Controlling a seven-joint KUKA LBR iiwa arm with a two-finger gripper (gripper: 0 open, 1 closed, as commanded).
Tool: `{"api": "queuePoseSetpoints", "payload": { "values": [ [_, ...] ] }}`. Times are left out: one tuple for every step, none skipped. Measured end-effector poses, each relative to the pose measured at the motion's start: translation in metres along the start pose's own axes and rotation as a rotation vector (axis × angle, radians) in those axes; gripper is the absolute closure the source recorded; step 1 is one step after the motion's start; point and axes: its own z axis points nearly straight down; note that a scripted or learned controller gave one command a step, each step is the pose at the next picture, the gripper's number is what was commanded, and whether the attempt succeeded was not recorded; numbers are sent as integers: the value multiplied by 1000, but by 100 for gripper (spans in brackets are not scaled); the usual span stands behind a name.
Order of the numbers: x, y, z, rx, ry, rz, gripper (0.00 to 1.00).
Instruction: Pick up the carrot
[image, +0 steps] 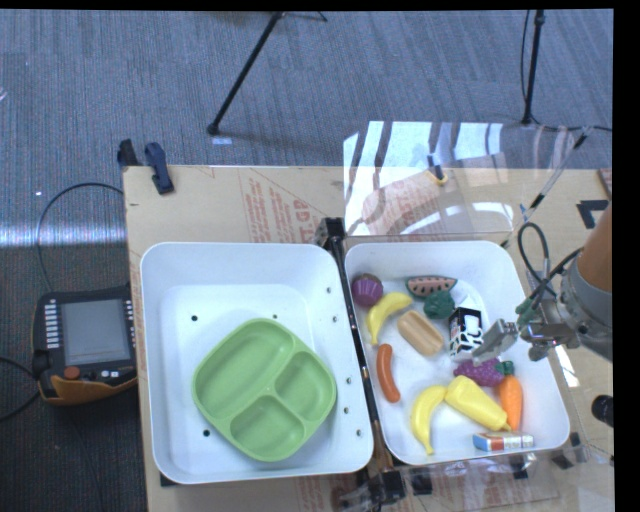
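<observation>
1. Carrot (511, 402) lies in the right bin (497, 254), close to its right wall, tip pointing toward the near edge. The purple grapes (480, 372) touch its upper left; the yellow corn (473, 402) lies just beside it on the left.
2. Pincer (508, 338) hangs over the right side of the same bin, above the grapes and just up-view of the carrot's top. Nothing sits between its fingers (492, 345). Whether it is spread or closed I cannot tell at this angle.
3. Step in hand, by my reading: the approach. The carrot is not yet gripped or lifted.
4. Next move calls for shifting the pincer toward the near edge until it is centred over the carrot's body, lining it up across the narrow width, then descending.
5. Risk: grapes and corn crowd the left side, the bin wall the right; a finger may land on a neighbour.
</observation>
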Motion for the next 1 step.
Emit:
{"api": "queuePoseSetpoints", "payload": {
  "values": [
    [-53,0,128,-8,-2,150,0]
  ]
}}
